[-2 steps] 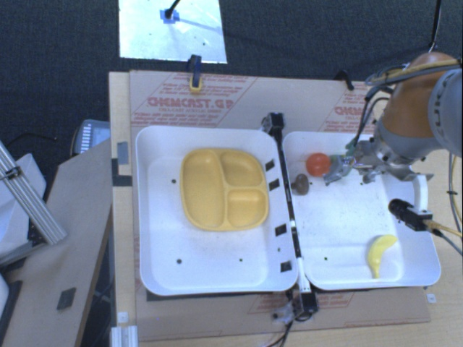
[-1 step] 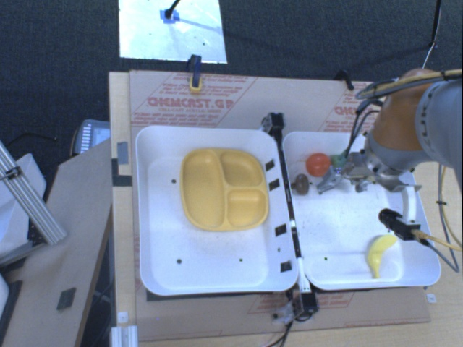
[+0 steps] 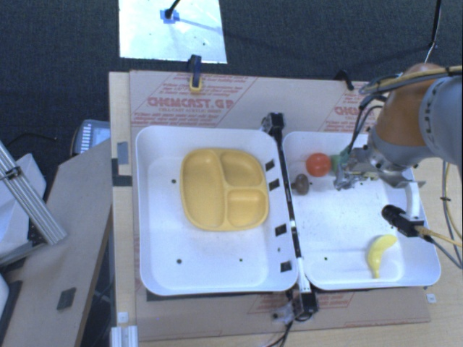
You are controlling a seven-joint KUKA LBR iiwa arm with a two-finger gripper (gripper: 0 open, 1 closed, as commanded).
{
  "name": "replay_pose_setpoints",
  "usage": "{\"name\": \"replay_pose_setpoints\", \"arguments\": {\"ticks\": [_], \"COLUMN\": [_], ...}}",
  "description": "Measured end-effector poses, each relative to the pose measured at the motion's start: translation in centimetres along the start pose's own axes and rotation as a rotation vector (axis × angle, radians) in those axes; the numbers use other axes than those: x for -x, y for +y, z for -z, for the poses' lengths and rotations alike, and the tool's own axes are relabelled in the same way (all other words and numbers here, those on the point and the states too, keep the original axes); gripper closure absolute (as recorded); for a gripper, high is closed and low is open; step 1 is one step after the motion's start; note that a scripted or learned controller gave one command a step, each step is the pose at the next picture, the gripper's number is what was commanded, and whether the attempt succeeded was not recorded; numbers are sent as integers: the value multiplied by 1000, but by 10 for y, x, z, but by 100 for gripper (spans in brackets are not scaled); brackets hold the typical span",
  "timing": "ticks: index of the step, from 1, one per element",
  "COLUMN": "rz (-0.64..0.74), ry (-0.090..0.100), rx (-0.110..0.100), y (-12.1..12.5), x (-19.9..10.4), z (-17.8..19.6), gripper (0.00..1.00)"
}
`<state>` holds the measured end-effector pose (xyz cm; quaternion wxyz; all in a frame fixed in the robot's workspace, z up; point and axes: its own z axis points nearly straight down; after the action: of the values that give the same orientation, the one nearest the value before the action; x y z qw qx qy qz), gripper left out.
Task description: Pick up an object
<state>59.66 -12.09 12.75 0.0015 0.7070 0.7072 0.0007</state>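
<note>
Lying nearest the camera in the right bin (image 3: 340, 273), a yellow toy banana (image 3: 379, 253) rests close to the near wall, its long axis slanting from the near end up toward the view's right. Beyond it, over bare floor in the far half of the same bin, hangs the end effector (image 3: 346, 178), carried by the grey arm (image 3: 434, 125) that reaches in from the view's right; whether it is released or clenched cannot be told from this angle, and nothing is seen held in it. A small round brown object (image 3: 301, 184) sits toward the dividing wall, and a red tomato-like ball (image 3: 318, 164) lies just beside the end effector on the view's left and slightly farther back. The ball looks the likeliest pick: the coming move would turn on a short shift leftward and away from the camera, and being round it sets no grasp axis. The banana lies well apart. In the left bin (image 3: 163, 230) sits a yellow divided plate (image 3: 223, 189), and farther off a yellow clamp (image 3: 195, 80) grips the cardboard (image 3: 217, 101) on the worktop.
</note>
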Motion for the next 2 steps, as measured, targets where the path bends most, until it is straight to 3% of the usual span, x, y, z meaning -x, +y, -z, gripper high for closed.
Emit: {"name": "replay_pose_setpoints", "arguments": {"ticks": [2], "rz": [5], "ry": [0], "rx": [3], "y": [1], "x": [-5], "z": [99], "gripper": [100]}}
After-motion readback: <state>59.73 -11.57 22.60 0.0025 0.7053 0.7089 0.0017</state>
